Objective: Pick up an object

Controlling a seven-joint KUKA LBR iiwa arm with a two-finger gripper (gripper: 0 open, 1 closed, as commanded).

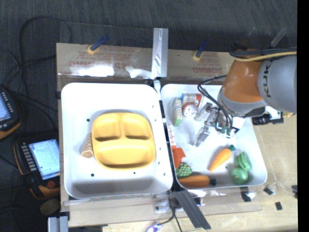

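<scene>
Pincer low over bare white floor of the right bin, hanging from the grey wrist with its orange band; whether clenched or released cannot be told from this slant, and nothing seen gripped in it. Likeliest target, by judgement, the toy carrot: just to the pincer's right and a little nearer the bottom of the frame, apart from it, not touching. Long axis of the carrot slanted, green top up and to the right, orange tip down and to the left, so a grasp probably wants the pincer turned to close across that slant rather than along it. Other candidates farther off: green vegetable beyond the carrot at the bin's lower right corner; a second orange vegetable lying nearly level along the near wall, below the pincer; small red piece down to its left; packets and a round red-and-white toy above it and to the left. Well to the left, in the other bin, a yellow divided tray. Pick not yet made, judging by the carrot lying flat in the bin.
</scene>
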